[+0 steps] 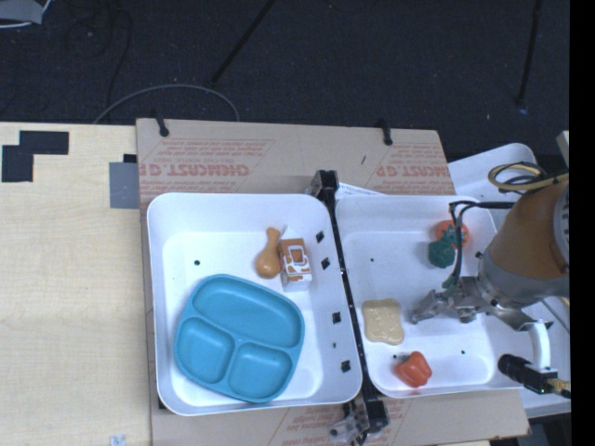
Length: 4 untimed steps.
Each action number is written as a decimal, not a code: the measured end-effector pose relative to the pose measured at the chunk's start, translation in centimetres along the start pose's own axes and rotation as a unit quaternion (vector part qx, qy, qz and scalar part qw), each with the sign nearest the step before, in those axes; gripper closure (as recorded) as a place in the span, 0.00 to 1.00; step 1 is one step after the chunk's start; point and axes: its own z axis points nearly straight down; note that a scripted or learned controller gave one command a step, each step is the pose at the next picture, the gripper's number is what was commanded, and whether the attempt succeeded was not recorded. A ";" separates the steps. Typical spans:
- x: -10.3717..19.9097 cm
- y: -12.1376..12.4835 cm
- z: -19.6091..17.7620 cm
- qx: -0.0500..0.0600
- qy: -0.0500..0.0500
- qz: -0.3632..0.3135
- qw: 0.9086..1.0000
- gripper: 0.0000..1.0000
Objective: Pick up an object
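Right bin (474, 365): pincer (426, 310) beside beige piece (383, 322).

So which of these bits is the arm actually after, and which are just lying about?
Within its bin, likely candidates:
gripper
beige slab
red piece
green toy

Lying about in the other bin:
blue divided plate
small carton
tan drumstick

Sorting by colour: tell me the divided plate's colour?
Light blue; the divided plate shows plainly in the camera view, left bin.
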 end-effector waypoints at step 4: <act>-0.6 0.7 -12.4 -0.002 -0.001 -0.002 1.000 1.00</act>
